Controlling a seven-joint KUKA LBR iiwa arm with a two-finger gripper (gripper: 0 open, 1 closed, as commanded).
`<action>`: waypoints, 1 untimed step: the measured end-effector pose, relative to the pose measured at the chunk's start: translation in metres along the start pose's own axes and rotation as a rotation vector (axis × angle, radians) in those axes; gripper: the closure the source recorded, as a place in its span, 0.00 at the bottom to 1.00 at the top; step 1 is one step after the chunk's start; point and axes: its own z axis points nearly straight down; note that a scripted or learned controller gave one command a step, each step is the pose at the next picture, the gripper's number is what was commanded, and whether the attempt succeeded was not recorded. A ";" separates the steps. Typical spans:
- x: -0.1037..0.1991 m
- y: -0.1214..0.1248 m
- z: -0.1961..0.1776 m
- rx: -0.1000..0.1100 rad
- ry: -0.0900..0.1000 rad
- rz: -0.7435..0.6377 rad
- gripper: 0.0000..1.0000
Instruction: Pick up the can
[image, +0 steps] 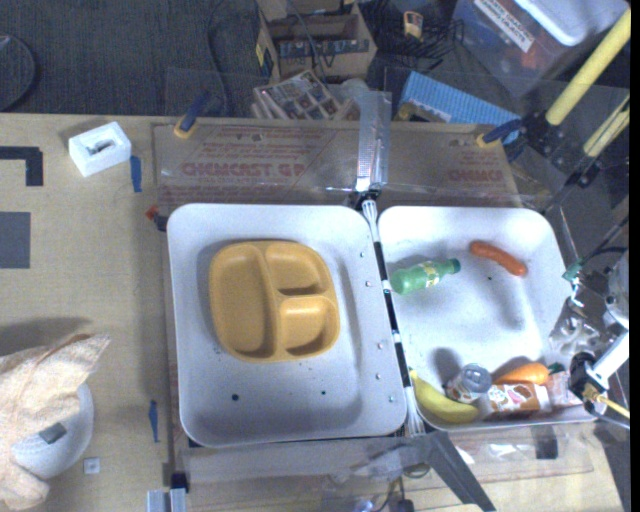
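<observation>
The can (471, 381) is small, with a silvery grey top. It stands near the front wall of the right bin (470, 330), wedged between a banana (440, 402) and a carrot (526, 373). My gripper (578, 328) is at the right rim of that bin, to the right of the can and apart from it. It is partly cut off by the edge of the view, and I see nothing held in it.
A red and white packet (516, 398) lies just right of the can. A green bottle (424, 275) and a sausage (498, 257) lie further back in the right bin. The left bin (200, 400) holds a yellow divided tray (272, 300).
</observation>
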 end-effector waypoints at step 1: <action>-0.002 0.001 -0.002 -0.002 -0.001 0.174 1.00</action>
